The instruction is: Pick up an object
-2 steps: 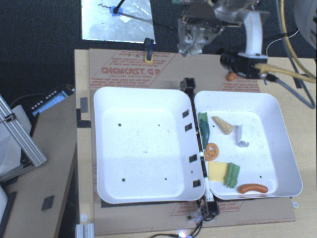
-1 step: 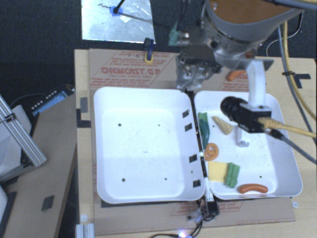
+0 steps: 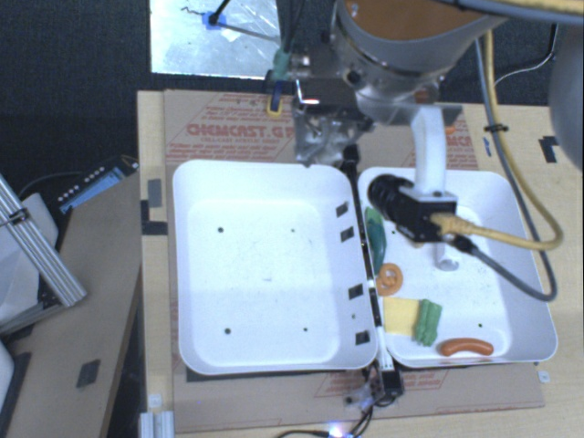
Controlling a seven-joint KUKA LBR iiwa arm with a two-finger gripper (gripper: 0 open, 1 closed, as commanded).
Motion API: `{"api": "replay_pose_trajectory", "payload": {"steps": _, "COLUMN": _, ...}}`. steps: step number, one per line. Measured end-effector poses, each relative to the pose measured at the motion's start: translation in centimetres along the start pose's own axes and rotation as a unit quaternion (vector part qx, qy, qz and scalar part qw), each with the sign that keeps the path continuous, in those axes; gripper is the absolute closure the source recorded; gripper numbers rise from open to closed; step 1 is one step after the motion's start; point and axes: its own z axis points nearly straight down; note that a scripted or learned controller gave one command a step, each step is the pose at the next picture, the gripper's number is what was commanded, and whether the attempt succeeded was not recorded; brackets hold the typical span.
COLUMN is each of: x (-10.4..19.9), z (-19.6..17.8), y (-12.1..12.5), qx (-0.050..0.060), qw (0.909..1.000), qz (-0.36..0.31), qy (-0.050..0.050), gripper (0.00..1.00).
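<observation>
One sausage lies well apart, down-right of your end effector, whose grip you cannot tell. Approach step: centre above it, then descend.

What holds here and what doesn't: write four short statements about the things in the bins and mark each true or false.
1. The orange-red sausage lies in the right bin. True.
2. The yellow block lies in the left bin. False: it lies in the right bin, right beside a green piece.
3. The round orange piece sits close to the right bin's wall on the side of the other bin. True.
4. The sausage rests on top of the yellow block. False: it lies on the bin floor, apart from the block.
</observation>
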Motion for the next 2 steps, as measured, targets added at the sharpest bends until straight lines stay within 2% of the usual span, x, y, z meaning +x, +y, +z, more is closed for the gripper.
{"api": "replay_pose_trajectory", "payload": {"steps": 1, "x": -5.0, "z": 0.0, "y": 0.0, "qx": 0.000, "qw": 1.0000, "qz": 0.005, "qy": -0.001, "gripper": 1.00}}
{"api": "replay_pose_trajectory", "payload": {"steps": 2, "x": 1.9, "z": 17.3, "y": 0.3, "qx": 0.008, "qw": 1.0000, "qz": -0.001, "qy": -0.004, "gripper": 1.00}}
